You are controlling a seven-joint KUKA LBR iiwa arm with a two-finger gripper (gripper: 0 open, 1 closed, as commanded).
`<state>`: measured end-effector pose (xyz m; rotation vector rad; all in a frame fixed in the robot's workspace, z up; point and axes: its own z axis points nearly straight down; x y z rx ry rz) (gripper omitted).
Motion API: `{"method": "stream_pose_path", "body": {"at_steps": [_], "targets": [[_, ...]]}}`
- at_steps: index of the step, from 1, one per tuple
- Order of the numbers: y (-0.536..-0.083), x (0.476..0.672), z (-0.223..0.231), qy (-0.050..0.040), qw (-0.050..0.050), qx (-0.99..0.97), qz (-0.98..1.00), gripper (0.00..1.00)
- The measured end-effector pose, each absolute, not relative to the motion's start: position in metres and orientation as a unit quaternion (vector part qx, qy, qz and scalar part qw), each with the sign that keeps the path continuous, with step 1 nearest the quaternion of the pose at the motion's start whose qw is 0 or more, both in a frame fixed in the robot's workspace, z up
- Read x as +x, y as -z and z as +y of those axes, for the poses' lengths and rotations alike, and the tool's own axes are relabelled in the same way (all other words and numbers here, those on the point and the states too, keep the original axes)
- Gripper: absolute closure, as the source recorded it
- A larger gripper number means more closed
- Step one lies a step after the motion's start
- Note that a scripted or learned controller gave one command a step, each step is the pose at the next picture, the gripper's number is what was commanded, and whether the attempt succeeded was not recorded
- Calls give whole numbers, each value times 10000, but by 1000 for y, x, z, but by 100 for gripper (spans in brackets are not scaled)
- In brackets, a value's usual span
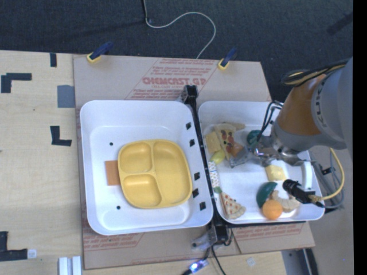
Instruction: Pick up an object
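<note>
Low over the bin on the view's right, the end effector (252,155) is seen at the tip of the grey arm (312,114), among a cluster of toy foods; whether it is released or clenched cannot be told, and nothing can be confirmed as grasped. A pale wooden surface (34,153) is covered by a cardboard sheet (172,79), on which the left bin (92,119) and the right bin (246,182) are set side by side. The left bin is taken up by a yellow divided plate (155,172), with a small brown card (111,172) tucked at its edge. In the right bin, a pizza slice (228,135) and a yellow piece (214,144) are found just beside the end effector, with a teal piece (254,136) near it. A pale yellow block (276,172), a green piece (265,192), an orange ball (273,209) and a second pizza slice (232,205) are placed nearer the front wall. The step in hand is judged to be the approach or grasp attempt on the pieces by the pizza slice; no lift is yet shown. Next, a firm closure on a single item would be needed, followed by a straight rise, so that neighbouring pieces are not dragged along.
</note>
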<state>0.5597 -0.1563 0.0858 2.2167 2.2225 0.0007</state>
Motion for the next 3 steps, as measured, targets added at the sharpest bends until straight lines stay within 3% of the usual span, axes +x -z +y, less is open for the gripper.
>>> {"method": "stream_pose_path", "body": {"at_steps": [1, 3], "targets": [[-97, 561, -156, -12, 28, 7058, 7084, 100], [-201, 574, -158, -7, 11, 7066, 7076, 100]]}}
